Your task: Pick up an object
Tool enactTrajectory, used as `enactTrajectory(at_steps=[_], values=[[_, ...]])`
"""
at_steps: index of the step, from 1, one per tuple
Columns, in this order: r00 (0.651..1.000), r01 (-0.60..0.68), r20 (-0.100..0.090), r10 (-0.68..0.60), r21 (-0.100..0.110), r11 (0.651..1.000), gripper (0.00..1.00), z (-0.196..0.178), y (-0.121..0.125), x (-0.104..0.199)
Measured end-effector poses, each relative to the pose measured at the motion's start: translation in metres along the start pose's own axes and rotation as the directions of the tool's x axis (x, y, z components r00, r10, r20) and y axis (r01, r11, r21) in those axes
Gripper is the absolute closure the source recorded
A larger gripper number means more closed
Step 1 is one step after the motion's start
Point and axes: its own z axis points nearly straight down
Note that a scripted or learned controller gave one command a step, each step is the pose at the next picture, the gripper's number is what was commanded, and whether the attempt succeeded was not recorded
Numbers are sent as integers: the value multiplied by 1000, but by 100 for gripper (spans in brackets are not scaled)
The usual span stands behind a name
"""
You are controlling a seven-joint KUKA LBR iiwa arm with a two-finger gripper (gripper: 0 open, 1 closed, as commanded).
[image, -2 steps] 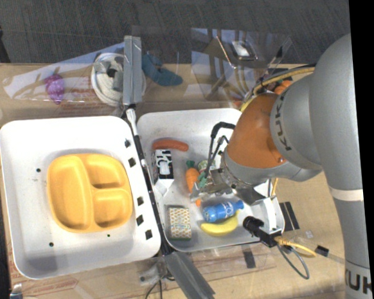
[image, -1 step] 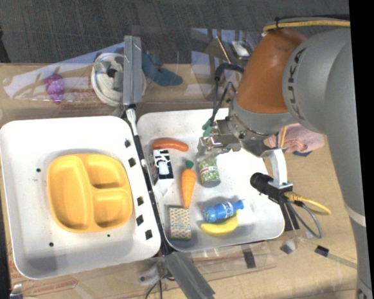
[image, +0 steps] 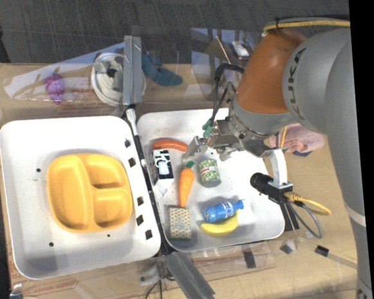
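The right bin (image: pixel 270 229) holds the toys. The gripper (image: pixel 207 145) hangs in its upper middle; I cannot tell its state. Directly under it, toward 6 o'clock, stands a small can (image: pixel 209 172), grey with a green label, upright. The carrot (image: pixel 186 184) lies at 7 o'clock.

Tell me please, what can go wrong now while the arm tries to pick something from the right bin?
1. The gripper sits just above the can, with the carrot and sausage close by. It might nudge a neighbour or pinch two things together.
2. The can looks round and smooth, so it may slip or tip.
3. The bottle lies against the banana; a knocked can could roll into them.
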Motion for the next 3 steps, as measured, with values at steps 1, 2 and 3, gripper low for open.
enactTrajectory(at_steps=[1,2,3], values=[[1000,20,0,-20,0,1000,0,133,-17,-32],[1000,23,1,-23,0,1000,100,124,-17,-33],[1000,23,1,-23,0,1000,0,124,-17,-33]])
